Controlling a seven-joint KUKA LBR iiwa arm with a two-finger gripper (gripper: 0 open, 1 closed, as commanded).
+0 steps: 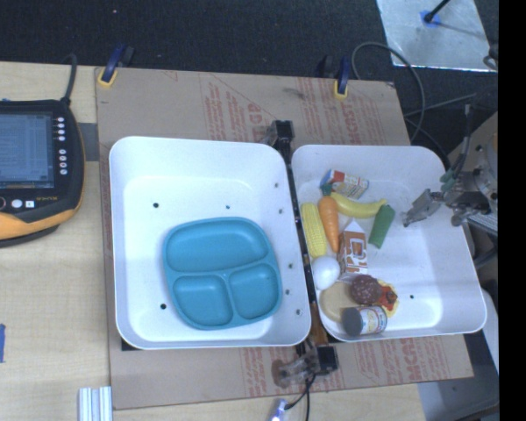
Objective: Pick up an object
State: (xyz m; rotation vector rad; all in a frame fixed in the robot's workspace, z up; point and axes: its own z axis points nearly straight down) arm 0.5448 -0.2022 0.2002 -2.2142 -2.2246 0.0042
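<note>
Light wood bench (35,323), brown cardboard sheet (245,112) clamped on top, dark carpet behind. Landmark is the right bin (438,296). Directly to its left and touching along the rim is the left bin (158,165), holding a blue divided plate (221,272). Far to its left, at the bench edge, sits a teach pendant (26,169) with its screen lit. Objects crowd the right bin's left side: corn (314,230), carrot (330,222), banana (359,206), green cucumber-like piece (382,226), small carton (345,183) toward the back, red-white packet (354,253), white egg (325,274), and a dark round piece (365,289) plus a small can (366,321) at the front corner. Gripper (418,211) reaches over the right bin's right rim, low over bare bin floor, fingers spread, nothing between them. It's well apart from the pile; the cucumber-like piece is the nearest item.
</note>
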